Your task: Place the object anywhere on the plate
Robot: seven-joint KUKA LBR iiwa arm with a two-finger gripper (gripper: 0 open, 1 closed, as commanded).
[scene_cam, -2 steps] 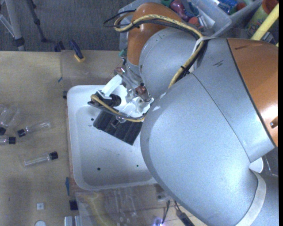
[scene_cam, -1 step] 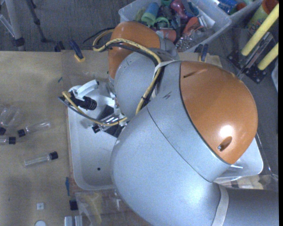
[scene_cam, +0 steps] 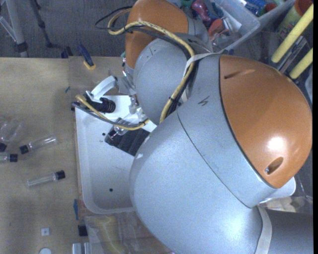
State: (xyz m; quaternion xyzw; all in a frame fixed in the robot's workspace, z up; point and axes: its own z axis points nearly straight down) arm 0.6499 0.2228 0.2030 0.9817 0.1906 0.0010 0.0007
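While the grey arm (scene_cam: 208, 163) with its orange caps looms across most of the camera view from the right, the wooden counter (scene_cam: 35, 89) shows at the left, and behind it lies dark floor with a clutter of colourful items in a clear tub (scene_cam: 233, 15) at the top. One white bin (scene_cam: 94, 163) is visible under the arm, its floor bare apart from a few dark specks. The hand (scene_cam: 124, 136), a dark block below the wrist with yellow cable (scene_cam: 107, 116) looping round it, sits low over that bin; whether it is clenched or released cannot be told. Neither plate nor object can be made out. Several small clear vials with black caps (scene_cam: 44, 177) lie scattered on the counter to the left.
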